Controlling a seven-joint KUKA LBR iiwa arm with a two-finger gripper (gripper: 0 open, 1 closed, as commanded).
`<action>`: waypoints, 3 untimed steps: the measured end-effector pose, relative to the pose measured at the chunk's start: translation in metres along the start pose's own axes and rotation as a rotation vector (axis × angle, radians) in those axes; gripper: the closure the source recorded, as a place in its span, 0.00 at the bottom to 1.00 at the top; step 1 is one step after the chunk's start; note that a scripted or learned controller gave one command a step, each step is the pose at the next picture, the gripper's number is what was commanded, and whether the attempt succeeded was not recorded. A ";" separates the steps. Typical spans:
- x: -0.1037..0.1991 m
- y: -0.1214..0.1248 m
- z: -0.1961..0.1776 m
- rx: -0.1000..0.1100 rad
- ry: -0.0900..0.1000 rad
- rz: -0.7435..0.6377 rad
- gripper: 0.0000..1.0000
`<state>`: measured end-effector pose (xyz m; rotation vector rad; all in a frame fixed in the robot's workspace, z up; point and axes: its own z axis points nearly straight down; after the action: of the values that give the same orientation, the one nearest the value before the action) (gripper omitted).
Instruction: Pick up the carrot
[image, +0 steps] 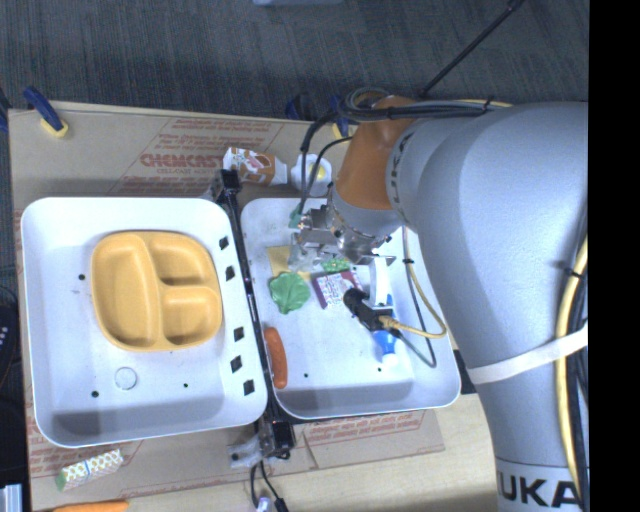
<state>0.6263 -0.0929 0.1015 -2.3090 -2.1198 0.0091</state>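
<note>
Carrot (277, 358) lies along the left wall of the right bin (435, 385), near its front corner, well apart from my pincer (318, 238), which hangs over the clutter by the green leafy piece (289, 292); its grip state is unreadable.

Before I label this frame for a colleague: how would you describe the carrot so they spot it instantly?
Find the right-hand white bin. Along its left wall, near the front corner, lies the carrot: a slim orange stick, below the leafy green toy and the only orange thing there.
</note>
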 end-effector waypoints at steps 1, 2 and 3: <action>0.068 -0.057 -0.090 -0.004 0.000 0.201 1.00; 0.141 -0.099 -0.107 -0.001 0.000 0.365 1.00; 0.074 -0.159 -0.154 -0.003 0.001 0.310 1.00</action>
<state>0.4757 -0.0057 0.2568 -2.6111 -1.7393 0.0069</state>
